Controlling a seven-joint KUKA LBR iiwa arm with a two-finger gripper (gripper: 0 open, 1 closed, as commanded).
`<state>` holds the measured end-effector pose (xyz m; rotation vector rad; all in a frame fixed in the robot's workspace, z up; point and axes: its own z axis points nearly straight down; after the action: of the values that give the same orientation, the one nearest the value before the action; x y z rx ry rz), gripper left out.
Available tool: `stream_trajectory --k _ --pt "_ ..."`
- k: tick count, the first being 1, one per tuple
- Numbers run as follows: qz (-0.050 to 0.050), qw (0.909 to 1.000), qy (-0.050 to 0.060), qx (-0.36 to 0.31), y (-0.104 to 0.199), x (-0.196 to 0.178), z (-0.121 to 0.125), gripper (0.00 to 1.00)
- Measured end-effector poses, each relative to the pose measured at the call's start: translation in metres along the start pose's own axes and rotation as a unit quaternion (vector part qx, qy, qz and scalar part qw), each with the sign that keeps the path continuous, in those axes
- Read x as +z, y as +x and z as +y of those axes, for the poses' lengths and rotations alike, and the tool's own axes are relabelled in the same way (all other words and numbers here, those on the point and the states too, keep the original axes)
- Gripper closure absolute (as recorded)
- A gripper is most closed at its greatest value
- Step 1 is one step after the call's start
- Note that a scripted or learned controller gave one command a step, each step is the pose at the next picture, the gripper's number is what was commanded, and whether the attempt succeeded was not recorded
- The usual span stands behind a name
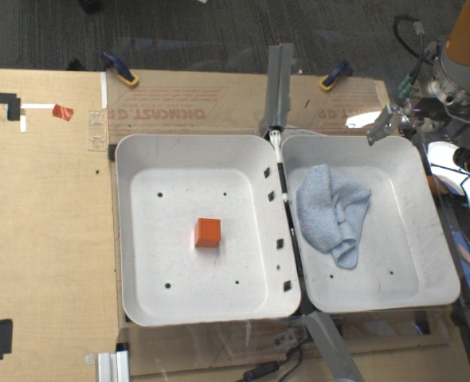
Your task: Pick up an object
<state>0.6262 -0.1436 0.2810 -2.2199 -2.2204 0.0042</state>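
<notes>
While the gripper (386, 124) hangs over the right bin's (426, 213) far corner, we cannot tell its state. We see an orange block (208, 233) in the left bin (139, 237) and a blue cloth (332, 213) in the right.

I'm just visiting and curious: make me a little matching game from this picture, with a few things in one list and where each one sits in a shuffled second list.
Things:
1. orange block
2. blue cloth
3. gripper
4. yellow-tipped clamps

Places:
A. crumpled in the right bin
B. above the right bin's far right corner
C. on the cardboard's far edge
D. middle of the left bin

Pairs: 1-D, 2-A, 3-B, 4-C
</notes>
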Motion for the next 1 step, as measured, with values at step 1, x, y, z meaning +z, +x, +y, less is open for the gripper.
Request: stream_trajectory --k 1 --pt "0.0 0.9991 0.001 0.042 0.0472 0.1393 -0.0487 0.0"
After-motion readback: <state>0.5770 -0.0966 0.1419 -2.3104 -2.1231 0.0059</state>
